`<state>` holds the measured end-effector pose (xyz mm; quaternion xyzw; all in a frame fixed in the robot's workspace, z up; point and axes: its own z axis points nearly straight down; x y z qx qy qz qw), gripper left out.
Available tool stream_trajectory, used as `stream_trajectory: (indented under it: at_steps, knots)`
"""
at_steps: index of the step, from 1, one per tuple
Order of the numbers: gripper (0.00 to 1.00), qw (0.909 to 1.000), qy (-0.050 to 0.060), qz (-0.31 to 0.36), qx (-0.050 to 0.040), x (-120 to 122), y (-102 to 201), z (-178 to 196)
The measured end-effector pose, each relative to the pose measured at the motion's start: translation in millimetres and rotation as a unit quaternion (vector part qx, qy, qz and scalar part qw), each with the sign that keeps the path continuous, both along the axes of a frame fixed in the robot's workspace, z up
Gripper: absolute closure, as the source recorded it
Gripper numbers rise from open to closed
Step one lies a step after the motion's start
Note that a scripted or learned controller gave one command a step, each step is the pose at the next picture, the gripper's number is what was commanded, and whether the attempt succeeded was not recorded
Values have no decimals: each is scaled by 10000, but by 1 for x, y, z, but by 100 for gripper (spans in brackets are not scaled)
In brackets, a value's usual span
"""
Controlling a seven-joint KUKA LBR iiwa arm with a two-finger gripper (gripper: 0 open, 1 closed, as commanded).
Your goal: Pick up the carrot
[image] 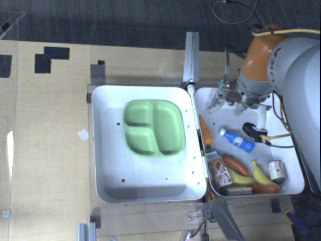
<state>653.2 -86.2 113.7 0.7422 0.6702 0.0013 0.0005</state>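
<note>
From the overhead camera I count two white bins: the left bin (100,149) holds one green divided tray (153,127), the right bin (296,182) holds the loose items. There I count one carrot (204,131), lying lengthwise against the bin's left wall, just right of the divider between the bins. Right of it lies one blue bottle (237,140). Along the bottom of that bin I see one small printed carton (219,172), one yellow banana (260,173), one silver can (276,170) and a reddish item I cannot identify.

The arm (296,69) enters from the upper right, orange band above the wrist, bent down over the right bin's upper part. The gripper (226,100) hangs there, up and right of the carrot and apart from it; I cannot tell how it is set.
</note>
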Motion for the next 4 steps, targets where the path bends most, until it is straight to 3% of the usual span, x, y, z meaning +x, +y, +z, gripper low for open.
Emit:
stream_trajectory:
  at_steps: [1, 2, 3, 4]
  knots:
    - [0, 9896, -28, -1437, 14, -47, -14, -25]
    - [0, 9669, -32, -2551, -1, -83, -77, -25]
    - [0, 9062, -13, -4228, 4, -36, -105, -27]
    - [100, 9090, -43, -4167, 14, -33, -103, -14]
